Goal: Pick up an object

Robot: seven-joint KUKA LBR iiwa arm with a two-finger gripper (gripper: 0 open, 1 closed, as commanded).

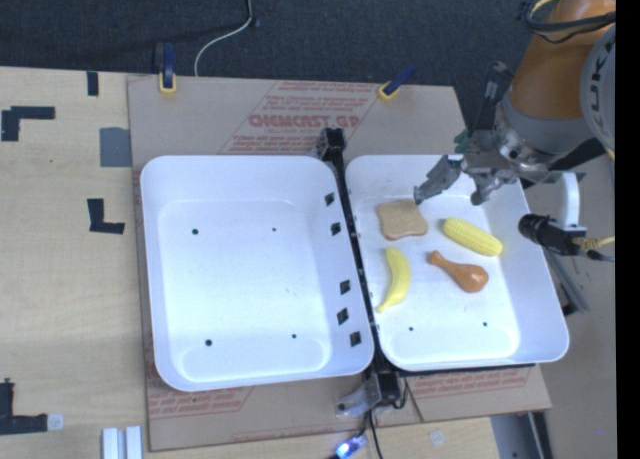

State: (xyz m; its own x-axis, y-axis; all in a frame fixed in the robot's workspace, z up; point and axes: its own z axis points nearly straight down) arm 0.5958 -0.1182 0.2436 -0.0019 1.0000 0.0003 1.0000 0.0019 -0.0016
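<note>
The arm [560,57] reaches in from the right and hangs over the far right part of the right bin [535,342]; the tool [462,185] sits above the bin's far edge, its fingers [432,187] spread apart w/ nothing between them.

Four items lie in the right bin, all toward its middle: a slice of bread [401,219] nearest the tool, just below and left of the fingertips; a corn cob [472,237] to its right, near the right wall; a chicken drumstick [460,271] just below the corn; a banana [395,277] near the divider between the bins, lying roughly along it. The left bin [160,197] sits beside it on the bench [60,247].

Handling, as a guess: these look like toy food, prob. light, stiff plastic, smooth and a bit slippery; nothing fragile. The bread is closest but flat and low, so a grip would need to go across its short sides, fingertips nearly at the bin floor; it may slide. The corn seems the easier pick: rounded, thicker, best taken across its middle, perpendicular to its length. The drumstick tapers, so the thin handle end could slip out; grab nearer the fat end. The banana curves; take it mid-body.
</note>
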